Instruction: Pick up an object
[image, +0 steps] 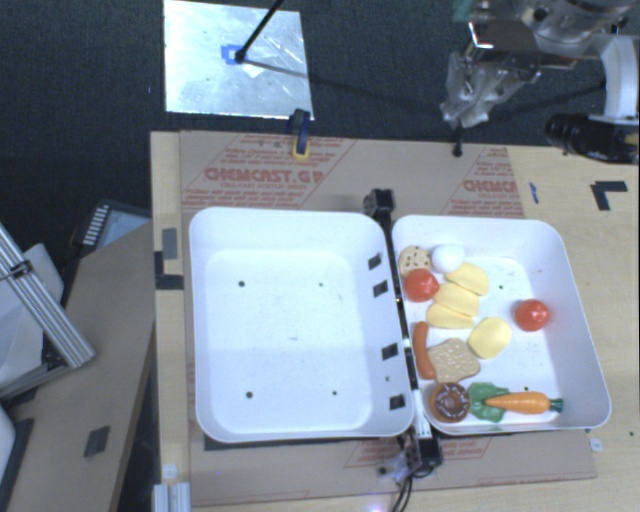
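Observation:
The right bin (572, 300) holds several toy foods: a white egg (447, 257), a cookie (414, 260), a red tomato (421, 285), yellow pieces (455, 300), a second red tomato (531, 315), a yellow lemon (489, 338), a sausage (422, 349), a cracker (452, 359), a donut (450, 402) and a carrot (518, 403). My gripper (468, 112) hangs high above the bench beyond the bins' far edge, well away from the food, with nothing seen between its fingers.
The left bin (290, 320) lies beside the right one, joined by a black divider (388, 290). A shiny metal sheet (237, 58) lies at the back left. A yellow clamp (300, 135) sits on the cardboard's far edge. Grey rails (35, 300) stand at left.

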